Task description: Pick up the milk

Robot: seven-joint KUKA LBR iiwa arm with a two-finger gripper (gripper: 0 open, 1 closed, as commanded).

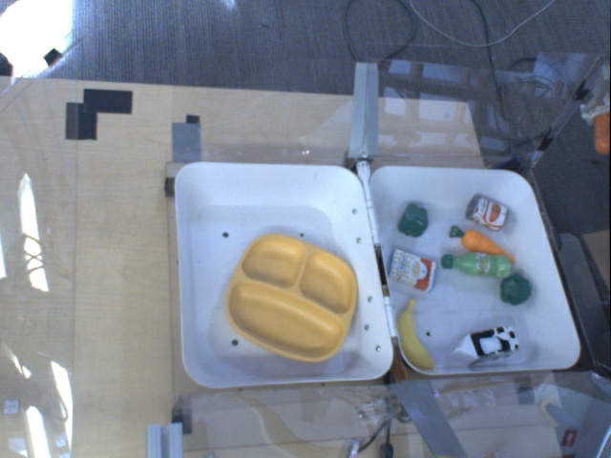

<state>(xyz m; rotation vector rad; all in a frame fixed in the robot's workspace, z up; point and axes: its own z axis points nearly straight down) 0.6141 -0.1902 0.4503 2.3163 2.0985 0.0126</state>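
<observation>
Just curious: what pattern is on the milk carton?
Black and white cow patches on the milk carton, seen in the camera view.

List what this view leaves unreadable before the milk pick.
- Arm: camera view, cut off by the right edge, just an orange patch.
- Milk: print too small to read.
- Juice box and can: labels blurred.
- Two green items: too small to identify.

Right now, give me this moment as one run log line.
task: pick up milk | milk carton: lying in right bin, near corner, untouched | neighbours: banana, green bottle | left bin: yellow tray
</observation>
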